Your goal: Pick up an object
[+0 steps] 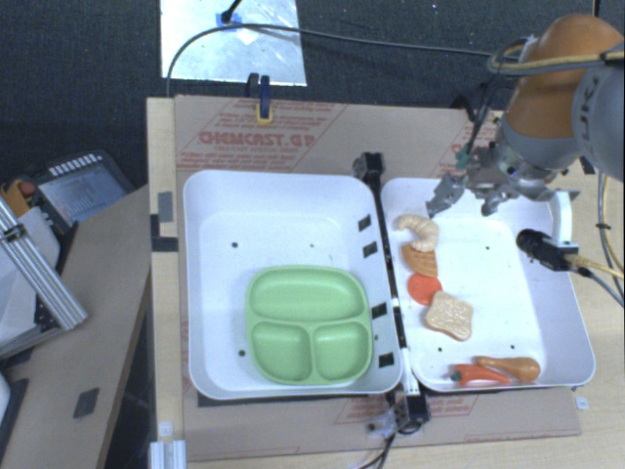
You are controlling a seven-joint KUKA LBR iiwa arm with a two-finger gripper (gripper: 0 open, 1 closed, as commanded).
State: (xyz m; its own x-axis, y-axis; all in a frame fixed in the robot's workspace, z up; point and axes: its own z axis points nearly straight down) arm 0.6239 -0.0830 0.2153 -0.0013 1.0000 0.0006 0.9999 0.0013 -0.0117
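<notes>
In the right bin (547, 306), several toy foods lie along the left side. From back to front they are a pale croissant (418, 226), a brown cookie (421, 260), a red-orange disc (425, 287) and a slice of toast (449, 316). At the front edge lie a red-orange carrot (474, 375) and an orange drumstick (510, 366). My gripper (467, 201) hovers over the back of this bin, just right of and behind the croissant. It is open with nothing between its fingers.
The left bin (215, 262) holds a green divided plate (308, 322) at its front. A black divider (383, 262) runs between the two bins. The arm comes in over the right bin's back right corner.
</notes>
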